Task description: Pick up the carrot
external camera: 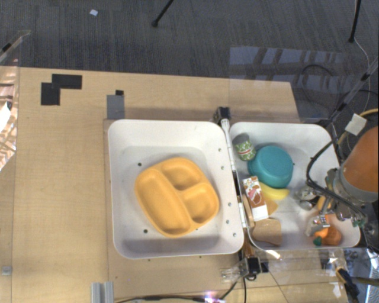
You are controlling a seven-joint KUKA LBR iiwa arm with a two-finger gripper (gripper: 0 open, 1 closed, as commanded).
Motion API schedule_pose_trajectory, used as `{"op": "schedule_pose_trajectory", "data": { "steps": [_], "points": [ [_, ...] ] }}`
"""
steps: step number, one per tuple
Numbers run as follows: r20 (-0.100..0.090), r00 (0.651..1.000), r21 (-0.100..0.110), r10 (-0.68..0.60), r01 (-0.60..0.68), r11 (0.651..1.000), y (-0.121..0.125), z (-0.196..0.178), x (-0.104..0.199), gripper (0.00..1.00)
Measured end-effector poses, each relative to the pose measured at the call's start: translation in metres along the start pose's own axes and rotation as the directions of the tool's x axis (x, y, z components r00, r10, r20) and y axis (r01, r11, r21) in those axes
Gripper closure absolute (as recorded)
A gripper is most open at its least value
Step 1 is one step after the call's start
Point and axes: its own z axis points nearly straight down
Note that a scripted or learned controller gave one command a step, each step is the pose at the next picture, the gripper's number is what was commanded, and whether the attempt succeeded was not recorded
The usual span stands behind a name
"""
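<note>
1. Cables and a clear bracket sit at the bottom edge of frame, just below the gap between the two bins.
2. Left bin, centre of frame: holds a yellow divided plate w/ three compartments, lying flat and turned at an angle.
3. Right bin, right of centre: teal bowl upside down near the top; a yellow item pokes out just below it; a small green-and-white can lies to the bowl's left.
4. Red-and-white carton lies along the right bin's left wall, w/ a brown block just below it. Label print on carton and can is too small to read.
5. Carrot: orange w/ a green end, lower right corner of the right bin, near its rim.
6. Gripper comes in from the right edge, hanging directly over or against the carrot; contact unclear. Finger spread: can't tell, and no grasp is visible.
7. Arm's orange band shows at the right edge, w/ black cables looping around it.
8. Surface: light wood bench, black tape marks upper left. Dark grey ribbed floor across the top of frame, w/ thin stand legs.
</note>
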Motion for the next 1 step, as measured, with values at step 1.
{"op": "schedule_pose_trajectory", "data": {
  "steps": [1],
  "points": [
    [0.008,1.0,0.002,0.007,-0.007,1.0,-0.0003,-0.0128,-0.0036,1.0]
  ]
}}
